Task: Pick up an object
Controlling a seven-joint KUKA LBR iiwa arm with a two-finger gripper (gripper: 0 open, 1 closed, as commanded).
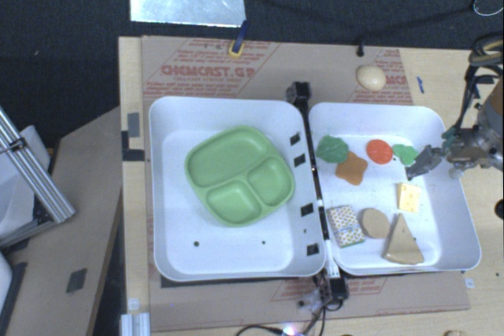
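The right bin [450,130] holds several toy foods. A dark green leafy piece [332,148], an orange piece [352,168], a red disc [379,151] and a small green piece [405,153] lie along its far half. A yellow square [409,197], a patterned little box [345,225], a tan round piece [375,223] and a tan wedge [402,241] lie nearer the front. My gripper [421,161] hangs over the bin's right side, just right of the small green piece and above the yellow square. Nothing shows in its grasp.
The left bin [169,240] bears a light green divided plate [240,177]. A black divider [311,177] runs between the bins. A cream egg-shaped object [371,76] lies on the bench behind the right bin. A metal frame [31,177] stands at far left.
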